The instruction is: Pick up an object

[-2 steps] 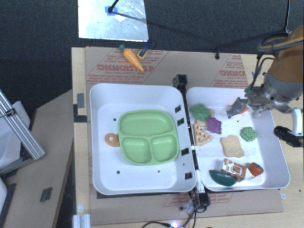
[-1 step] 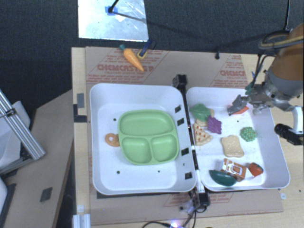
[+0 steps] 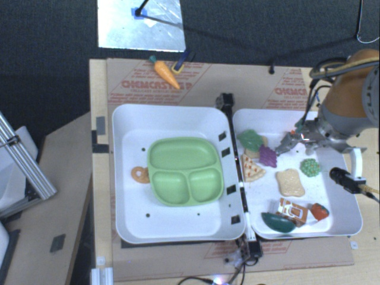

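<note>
The gripper (image 3: 292, 142) hovers low in the right bin (image 3: 344, 227), fingers spread and empty, poised between the purple grapes (image 3: 268, 157) and green broccoli (image 3: 310, 167) for a pick.

Arm (image 3: 356, 94) cut off by the right edge behind the end effector (image 3: 292, 142), fingers of the end effector too small and blurred to tell apart, print on the small packet (image 3: 293, 210) below it unreadable, desk (image 3: 65, 159) cut at the lower left
</note>
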Controlling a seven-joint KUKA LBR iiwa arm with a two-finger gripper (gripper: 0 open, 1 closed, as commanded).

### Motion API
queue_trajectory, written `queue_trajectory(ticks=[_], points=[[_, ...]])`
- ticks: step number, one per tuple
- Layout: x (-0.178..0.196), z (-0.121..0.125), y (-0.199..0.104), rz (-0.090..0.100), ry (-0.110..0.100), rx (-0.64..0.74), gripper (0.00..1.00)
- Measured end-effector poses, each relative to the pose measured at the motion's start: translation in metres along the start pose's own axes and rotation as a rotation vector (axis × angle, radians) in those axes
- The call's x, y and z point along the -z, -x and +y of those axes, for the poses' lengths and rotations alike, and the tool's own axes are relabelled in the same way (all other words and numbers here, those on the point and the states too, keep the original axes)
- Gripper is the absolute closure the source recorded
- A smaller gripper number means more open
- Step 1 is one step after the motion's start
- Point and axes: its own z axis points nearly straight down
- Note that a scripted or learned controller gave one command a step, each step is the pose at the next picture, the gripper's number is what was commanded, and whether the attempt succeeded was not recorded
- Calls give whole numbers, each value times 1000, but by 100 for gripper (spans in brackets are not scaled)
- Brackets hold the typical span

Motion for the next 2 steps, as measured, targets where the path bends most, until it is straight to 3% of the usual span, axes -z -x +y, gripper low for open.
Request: queue_trajectory(ticks=[1, 2], points=[[-58, 6, -4, 0, 4, 2, 0], [-56, 9, -4, -2, 10, 1, 0]])
